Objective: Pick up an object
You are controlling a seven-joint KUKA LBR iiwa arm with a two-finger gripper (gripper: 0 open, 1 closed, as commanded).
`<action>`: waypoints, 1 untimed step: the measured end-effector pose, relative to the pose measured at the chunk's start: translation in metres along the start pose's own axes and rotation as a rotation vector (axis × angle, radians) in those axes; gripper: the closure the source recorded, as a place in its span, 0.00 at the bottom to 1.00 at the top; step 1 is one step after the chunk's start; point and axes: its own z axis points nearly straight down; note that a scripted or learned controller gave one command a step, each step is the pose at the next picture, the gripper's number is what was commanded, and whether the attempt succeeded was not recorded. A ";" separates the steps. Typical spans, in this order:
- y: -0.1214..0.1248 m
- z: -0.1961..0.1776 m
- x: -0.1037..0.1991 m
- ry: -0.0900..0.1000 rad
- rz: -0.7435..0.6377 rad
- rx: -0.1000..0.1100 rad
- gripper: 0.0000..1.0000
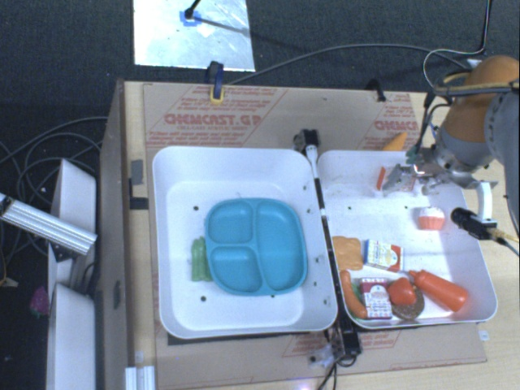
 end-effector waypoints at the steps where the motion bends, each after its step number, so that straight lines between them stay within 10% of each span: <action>1: -0.030 -0.029 0.003 -0.002 0.003 -0.003 0.00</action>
